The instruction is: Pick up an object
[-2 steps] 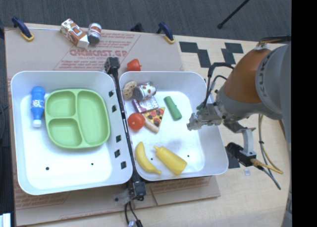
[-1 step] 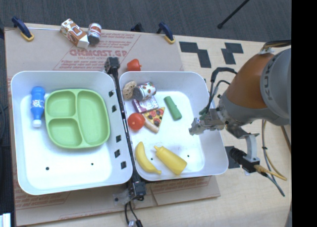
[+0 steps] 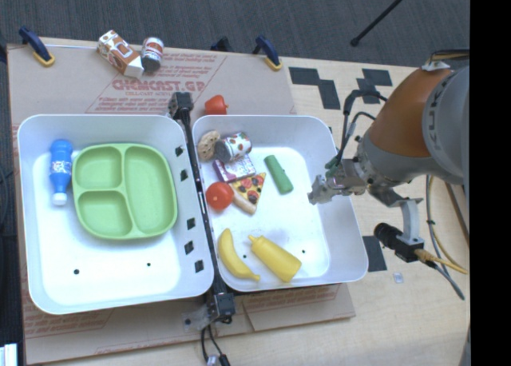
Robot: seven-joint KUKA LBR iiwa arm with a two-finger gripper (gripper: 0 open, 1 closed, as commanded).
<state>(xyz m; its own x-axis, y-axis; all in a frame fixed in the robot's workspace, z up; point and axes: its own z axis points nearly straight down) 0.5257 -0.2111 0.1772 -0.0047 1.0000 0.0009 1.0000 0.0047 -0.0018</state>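
Your tool (image 3: 322,190) sits at the right bin's (image 3: 351,254) right wall, nothing visibly in it; you cannot tell if it's apart or together. Right bin holds one banana (image 3: 235,256) and one yellow mustard bottle (image 3: 276,257) near the front edge, one tomato (image 3: 219,195), one pizza slice (image 3: 249,190), one green cylinder (image 3: 279,173), one can (image 3: 234,147) toward the back. Left bin (image 3: 48,276) has one green divided plate (image 3: 124,190) and one blue bottle (image 3: 61,170) at its left wall.

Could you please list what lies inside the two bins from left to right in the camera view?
Blue bottle → green divided plate → tomato → pizza slice → green cylinder → gripper, at the right bin's right wall.
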